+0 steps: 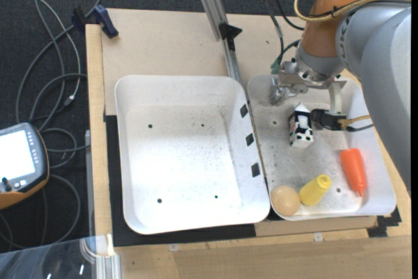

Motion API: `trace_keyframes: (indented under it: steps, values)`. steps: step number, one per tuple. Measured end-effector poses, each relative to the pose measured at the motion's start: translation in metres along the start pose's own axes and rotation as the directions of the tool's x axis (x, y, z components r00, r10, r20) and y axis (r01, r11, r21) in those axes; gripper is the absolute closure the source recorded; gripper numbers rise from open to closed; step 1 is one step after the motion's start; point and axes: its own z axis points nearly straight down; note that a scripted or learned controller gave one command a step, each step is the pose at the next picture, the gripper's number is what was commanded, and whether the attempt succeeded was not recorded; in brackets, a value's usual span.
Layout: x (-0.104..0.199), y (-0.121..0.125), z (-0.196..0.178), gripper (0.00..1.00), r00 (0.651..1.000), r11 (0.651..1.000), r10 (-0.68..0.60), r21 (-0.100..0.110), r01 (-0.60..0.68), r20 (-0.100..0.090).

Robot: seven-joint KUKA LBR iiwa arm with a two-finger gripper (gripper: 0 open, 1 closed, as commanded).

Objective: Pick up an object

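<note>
The gripper [282,91] hangs low over the far part of the right bin [375,202], under the grey arm [379,29] with its orange band. I cannot tell how the jaws stand, because the wrist hides most of them from this high view.

I take the black-and-white cow toy [301,128] as the landmark, since it is the object closest to the gripper and, in my judgement, the likely thing to pick. The gripper is just beyond the cow and a little to its left in the view, not clearly touching it. The orange carrot [354,170] lies to the right of the cow and nearer to the camera. The yellow bottle [315,190] and the beige ball [285,199] lie well nearer than the cow, close to the front rim and touching or almost touching each other. The left bin [130,140] is far to the left of the cow.

To do this step well, the gripper should first come directly over the middle of the cow, then go down straight, and close across the narrow side of the body.

The long axis of the cow seems to run from far to near in the view, slightly tilted. Which end is the head I cannot say; the toy is too small.
</note>
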Motion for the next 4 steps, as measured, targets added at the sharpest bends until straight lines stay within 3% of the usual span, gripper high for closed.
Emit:
trace_keyframes:
  steps: [2,3,4]
  values:
    - [-0.006,0.0,-0.114,1.0,1.0,1.0,0.002,-0.008,-0.002,0.002]
    - [-0.005,0.001,-0.151,1.0,1.0,1.0,0.0,-0.006,0.0,0.002]
    - [0.038,-0.035,-0.14,1.0,1.0,1.0,-0.002,0.006,0.002,-0.001]
